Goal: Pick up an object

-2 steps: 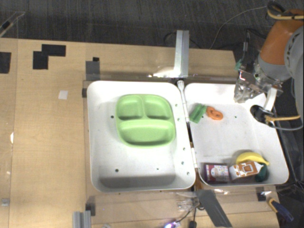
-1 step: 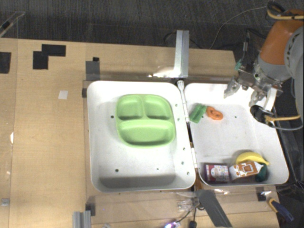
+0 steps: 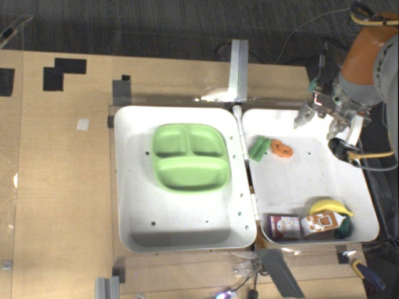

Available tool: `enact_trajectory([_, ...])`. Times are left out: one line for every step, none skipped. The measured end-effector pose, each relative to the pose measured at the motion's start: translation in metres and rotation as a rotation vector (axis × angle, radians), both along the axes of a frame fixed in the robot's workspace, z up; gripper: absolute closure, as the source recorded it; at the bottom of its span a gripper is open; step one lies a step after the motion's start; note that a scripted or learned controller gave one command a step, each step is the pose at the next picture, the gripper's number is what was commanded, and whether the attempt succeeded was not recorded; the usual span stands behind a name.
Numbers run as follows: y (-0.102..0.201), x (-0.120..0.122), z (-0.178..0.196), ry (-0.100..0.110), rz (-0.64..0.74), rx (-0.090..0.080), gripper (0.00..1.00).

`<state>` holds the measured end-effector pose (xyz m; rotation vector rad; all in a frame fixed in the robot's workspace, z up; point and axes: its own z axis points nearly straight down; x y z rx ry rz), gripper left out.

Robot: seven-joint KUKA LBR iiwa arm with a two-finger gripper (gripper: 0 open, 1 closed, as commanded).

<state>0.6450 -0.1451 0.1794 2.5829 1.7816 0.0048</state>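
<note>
Two shallow white bins sit side by side on the wooden bench (image 3: 56,185), split by a metal divider rail (image 3: 239,73).

Left bin (image 3: 134,229): holds one green sectioned tray (image 3: 190,156), three compartments, lying flat near the bin's middle. Nothing visible in the tray's compartments.

Right bin (image 3: 312,179): four items.
- Green block-like piece (image 3: 259,148), near the bin's left wall, upper half.
- Orange round piece (image 3: 282,149), just beside the green piece on its right; cannot tell if they touch.
- Yellow banana (image 3: 330,207), near the front right corner.
- Dark carton (image 3: 305,225) lying on its side along the front wall, just in front of the banana. It carries a printed label with a white and orange panel; the writing is too small to read. No brand legible anywhere.

Arm: grey with orange band (image 3: 365,55), reaching in at the upper right. Claw (image 3: 322,118) hangs over the right bin's back right corner, well apart from every item. Its fingers (image 3: 303,116) appear spread, with nothing between them; it holds no object.

Black patches (image 3: 62,72) mark the bench at the upper left. Cables (image 3: 299,27) run over the dark floor behind the bench.
</note>
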Motion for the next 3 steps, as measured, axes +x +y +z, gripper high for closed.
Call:
enact_trajectory([0.018, 0.001, -0.09, -0.005, 0.443, -0.003, 0.0])
enact_trajectory([-0.006, -0.036, -0.089, -0.007, 0.368, -0.003, 0.0])
enact_trajectory([-0.004, -0.033, -0.077, -0.015, 0.37, -0.004, 1.0])
